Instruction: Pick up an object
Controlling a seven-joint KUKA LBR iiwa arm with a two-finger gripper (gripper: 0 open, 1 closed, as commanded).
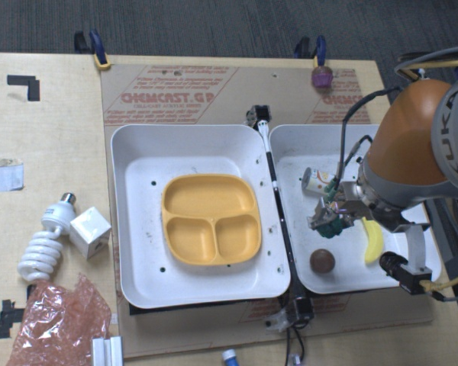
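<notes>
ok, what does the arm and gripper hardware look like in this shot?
The arm has a large rounded orange band over a grey body with dark lettering at the frame's right edge. Black cables loop along it toward the wrist. The gripper end looks like grey metal with small exposed wiring, over the right bin.

Two white bins sitting side by side on counter: left bin (130, 204), right bin (290, 147).
One yellow divided tray (211, 218) lying in left bin; three compartments showing.
One banana (373, 241), one brown ball (322, 261), one small white cylinder (314, 180) lying in right bin.
One spiral light bulb (46, 239), one white cube (90, 230), one crumpled pink wrapper (57, 328) resting on counter, left.
Two blue clamps gripping board's far edge: (98, 49), (319, 48).
One purple knob (322, 76) sitting near right clamp.
</notes>
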